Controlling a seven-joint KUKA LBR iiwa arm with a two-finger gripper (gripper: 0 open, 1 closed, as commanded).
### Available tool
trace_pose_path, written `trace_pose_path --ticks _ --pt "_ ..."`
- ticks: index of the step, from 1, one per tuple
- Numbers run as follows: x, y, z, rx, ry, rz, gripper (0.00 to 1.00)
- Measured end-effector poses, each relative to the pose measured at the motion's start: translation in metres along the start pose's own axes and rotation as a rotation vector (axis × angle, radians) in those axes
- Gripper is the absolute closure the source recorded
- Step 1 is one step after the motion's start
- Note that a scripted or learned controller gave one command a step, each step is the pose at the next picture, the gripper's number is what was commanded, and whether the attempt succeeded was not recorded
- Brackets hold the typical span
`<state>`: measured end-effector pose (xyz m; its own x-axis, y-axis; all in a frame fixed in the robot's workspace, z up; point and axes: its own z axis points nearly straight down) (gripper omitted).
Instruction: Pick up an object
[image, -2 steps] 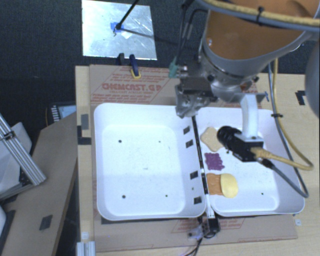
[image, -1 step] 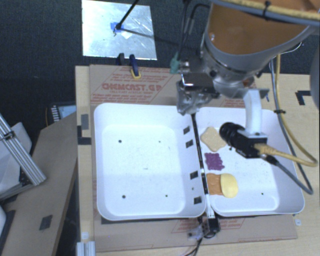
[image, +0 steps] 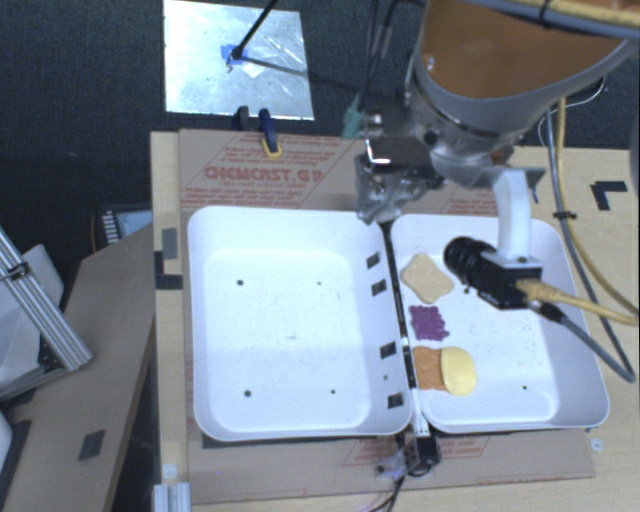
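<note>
1. My claw (image: 378, 205) hangs at the far edge of the bins, right over the spot where the divider between them meets the back rim. I cannot tell how it stands, open or closed; it is a blurred metal cluster there and nothing shows in it.
2. My arm (image: 500, 60) comes in from the right, its orange band wide at the top of the view, above the right bin (image: 570, 390).
3. A black cylindrical camera unit (image: 485, 268) on a white bracket sits over the right bin's far half, with a yellow cable running off to the right.
4. In the right bin, close to the divider, four small things lie in a loose line: a tan bread-slice toy (image: 427, 278) farthest from the viewer, a purple grape-like cluster (image: 428, 321) next, then an orange piece (image: 428, 369) touching a yellow rounded piece (image: 459, 371) nearest the front.
5. The bread slice is the nearest of them to my claw, yet apart from it.
6. The left bin (image: 215, 400) shows its white floor with a few dark dots.
7. Both bins rest on a cardboard sheet (image: 260, 172) printed in red, on the bench (image: 165, 180).
</note>
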<state>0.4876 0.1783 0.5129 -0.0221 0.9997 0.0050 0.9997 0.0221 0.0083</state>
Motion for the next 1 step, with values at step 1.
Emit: trace_pose_path --ticks 1 --pt "0.0293 -0.0041 0.1882 0.022 -0.01 0.016 1.0"
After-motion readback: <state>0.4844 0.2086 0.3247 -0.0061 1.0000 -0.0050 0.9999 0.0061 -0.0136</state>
